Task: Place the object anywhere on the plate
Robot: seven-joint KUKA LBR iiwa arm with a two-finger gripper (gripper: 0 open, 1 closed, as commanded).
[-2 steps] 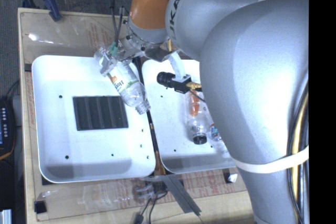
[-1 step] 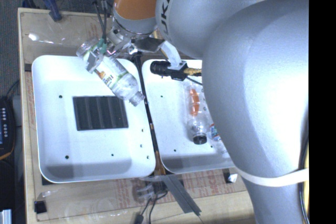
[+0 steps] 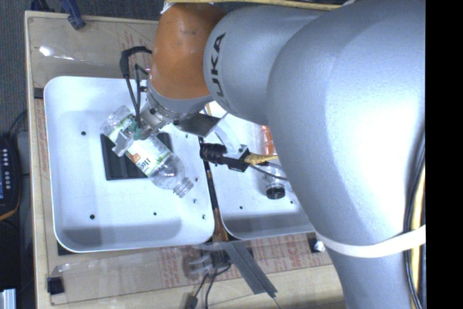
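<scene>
Seemingly touching, end effector [image 3: 142, 121] at clear bottle [image 3: 148, 152], black plate [image 3: 123, 160]

Two white bins [image 3: 72, 221] sit side by side on the bench [image 3: 101, 268], a blue clamp [image 3: 71, 9] at its far corner, a small dark round piece [image 3: 275, 192] in the right bin.

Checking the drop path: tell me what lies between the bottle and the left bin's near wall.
Camera view: bare white bin floor between the bottle and the left bin's near wall.
</scene>
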